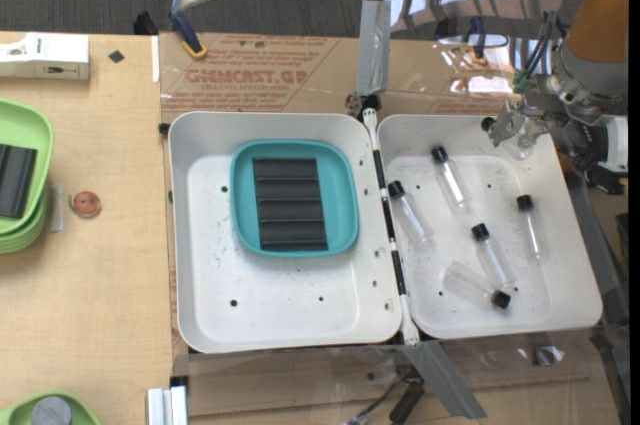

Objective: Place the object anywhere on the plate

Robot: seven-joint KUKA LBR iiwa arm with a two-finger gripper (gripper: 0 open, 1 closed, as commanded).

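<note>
A teal square plate [295, 198] with a dark ribbed insert lies in the left white bin [200, 293]. In the right white bin [570, 303], several clear vials with black caps lie scattered, among them one near the back [447, 175], one by the left wall [408, 211] and one in the middle [490, 253]. My gripper [518, 125] hangs over the right bin's far right corner, below the orange band of the arm [600, 13]. Something clear and glinting sits right under it, and I cannot tell whether that is a vial.
Green dishes [20, 178] stand stacked at the left edge of the wooden bench. A small orange disc [86, 203], a white box [45, 58] and a yellow-handled tool [187, 35] lie beyond the left bin. Cables hang near the arm at the right.
</note>
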